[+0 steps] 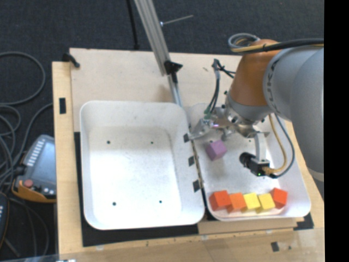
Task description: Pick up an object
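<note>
The end effector [214,131] sits right of centre in the frame, low over the right bin [297,192], just above the purple block [216,149]. I cannot tell its state; the wrist hides it. The block lies in that bin's upper left part, tilted, and may be touching the tool, though I can't be sure. It looks small, light and stiff, so I'd grip it across two opposite flat faces. A row of orange and yellow blocks [248,200] lines the bin's lower edge.
</note>
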